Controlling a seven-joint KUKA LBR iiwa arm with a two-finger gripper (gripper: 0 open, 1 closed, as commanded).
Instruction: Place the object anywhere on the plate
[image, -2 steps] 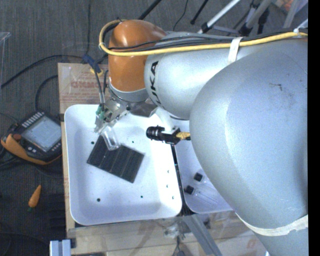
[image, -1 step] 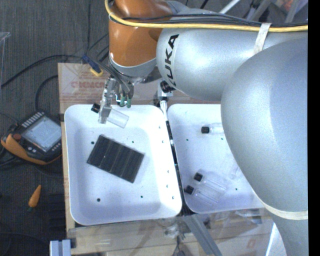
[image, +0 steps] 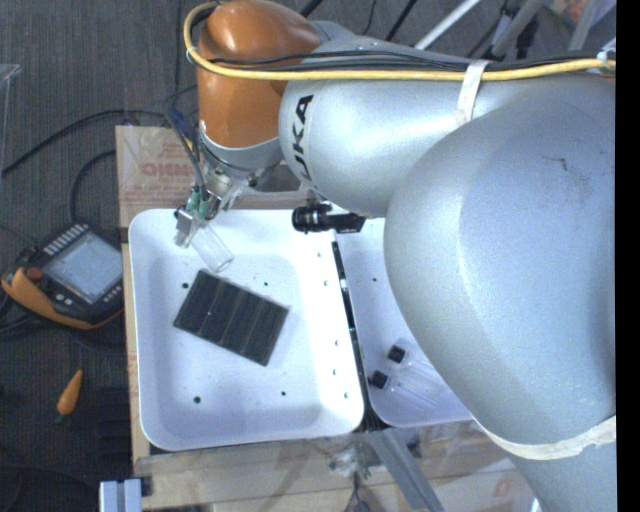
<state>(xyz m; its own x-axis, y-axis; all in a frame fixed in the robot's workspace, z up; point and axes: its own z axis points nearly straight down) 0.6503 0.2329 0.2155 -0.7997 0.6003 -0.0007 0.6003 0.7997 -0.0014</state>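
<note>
Gripper (image: 188, 228): at far-left corner of left bin, hanging from orange band of arm. Fingers (image: 183, 232) closed on a clear plastic cup, cup's rim end sits betw. them.
Clear cup (image: 212, 248): task obj., see-through, tilted, sticks out below-right of the fingertips, low over bin floor; can't tell if its free end touches floor.
Plate (image: 232, 317): dark ribbed rectangular slab, lying flat & skewed in left bin, just below-right of gripper. Near the cup's free end, a narrow strip of white floor shows betw. them, so apart.
Left bin (image: 160, 400): white, shallow, small dark dots on floor. Gripper is over its far-left part.
Right bin (image: 372, 300): white, to right of gripper past the divider, mostly covered by arm.
Clear bottles (image: 405, 375): two see-through items w/ black caps in right bin, well away from gripper, lower right.
Arm (image: 500, 250): big grey links take up right side, yellow cable (image: 350, 70) runs along top.
Pendant (image: 80, 272): handheld controller on floor, left of gripper, outside bins.
Orange item (image: 68, 392): small, on floor, lower left of gripper.
</note>
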